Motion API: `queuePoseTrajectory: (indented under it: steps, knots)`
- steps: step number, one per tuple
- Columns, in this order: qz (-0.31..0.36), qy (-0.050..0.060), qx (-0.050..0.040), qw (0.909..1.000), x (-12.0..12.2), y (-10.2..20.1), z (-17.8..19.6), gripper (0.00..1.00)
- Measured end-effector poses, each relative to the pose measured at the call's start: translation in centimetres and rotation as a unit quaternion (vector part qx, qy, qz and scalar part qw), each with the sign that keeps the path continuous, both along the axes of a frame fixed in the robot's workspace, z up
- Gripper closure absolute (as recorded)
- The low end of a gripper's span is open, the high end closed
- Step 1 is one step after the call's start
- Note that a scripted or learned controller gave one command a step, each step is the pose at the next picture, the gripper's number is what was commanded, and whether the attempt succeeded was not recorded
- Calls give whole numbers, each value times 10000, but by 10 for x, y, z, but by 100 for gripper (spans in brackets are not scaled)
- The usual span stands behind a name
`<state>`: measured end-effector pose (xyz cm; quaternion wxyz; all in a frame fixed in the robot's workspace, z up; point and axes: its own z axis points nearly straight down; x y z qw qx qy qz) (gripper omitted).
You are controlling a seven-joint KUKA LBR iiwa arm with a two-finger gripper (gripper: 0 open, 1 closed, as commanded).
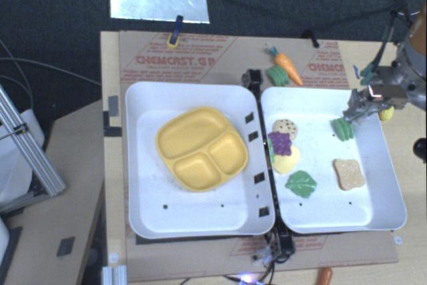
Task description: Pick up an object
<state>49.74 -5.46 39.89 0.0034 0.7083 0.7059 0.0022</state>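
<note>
Two white bins sit side by side on my bench (pixel 80 143). My left bin (pixel 143 210) carries a yellow divided tray (pixel 201 147). Moving right, the right bin (pixel 380 210) holds a cookie (pixel 285 127), purple grapes (pixel 281 143), a pale yellow piece (pixel 286 160), a green leaf (pixel 301 183), a toast slice (pixel 349 173) and a green ridged piece (pixel 343 129). A toy carrot (pixel 288 66) lies beyond that bin's rim. My claw (pixel 353 113) hovers just above the green ridged piece; I cannot tell how it is set.

Grey metal arm (pixel 408 80) with boxy wrist, orange band above.
</note>
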Motion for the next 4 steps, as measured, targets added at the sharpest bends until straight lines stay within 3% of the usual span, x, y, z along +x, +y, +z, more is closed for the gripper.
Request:
queuePoseTrajectory:
  steps: [1, 2, 3, 4]
  knots:
    - [9, 70, 2, 10000, 57, -34, -107, 100]
    - [58, 37, 12, 10000, 146, 0, -187, 100]
    - [38, 31, 5, 10000, 144, -3, -182, 0]
    - [13, 32, -1, 10000, 172, -37, -227, 0]
